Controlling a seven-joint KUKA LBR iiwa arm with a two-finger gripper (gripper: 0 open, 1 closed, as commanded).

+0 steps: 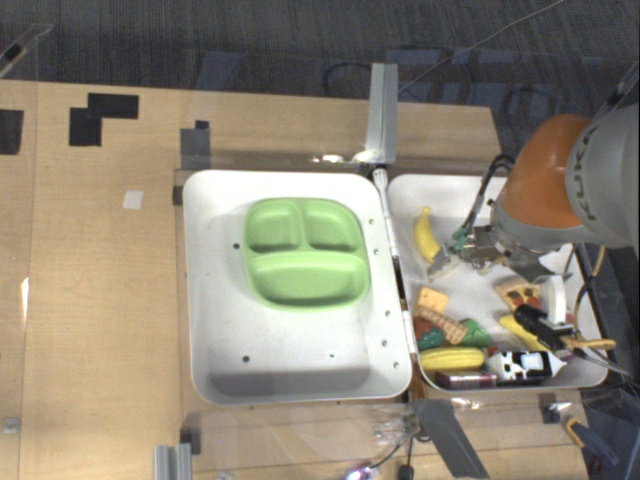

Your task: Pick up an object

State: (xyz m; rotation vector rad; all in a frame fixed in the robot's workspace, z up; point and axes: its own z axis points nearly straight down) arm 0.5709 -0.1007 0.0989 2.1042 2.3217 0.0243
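The right bin [400, 193] holds several small toys. A yellow banana [425, 236] lies near its left wall. Below it sit a tan block [432, 300], a brown piece [441, 321], a green item [432, 340] and a yellow corn-like piece [452, 358]. A black and white item [526, 365] and a yellow piece [520, 326] lie at the lower right. My gripper [452, 250] hangs low over the bin's middle, just right of the banana and apart from it. Nothing is visibly held.
The left bin [215, 358] bears a green divided plate [305, 251]. The orange-banded arm [545, 188] covers the right bin's upper right corner. A metal post [382, 118] stands behind the gap between the bins. Bare white floor lies between the banana and the tan block.
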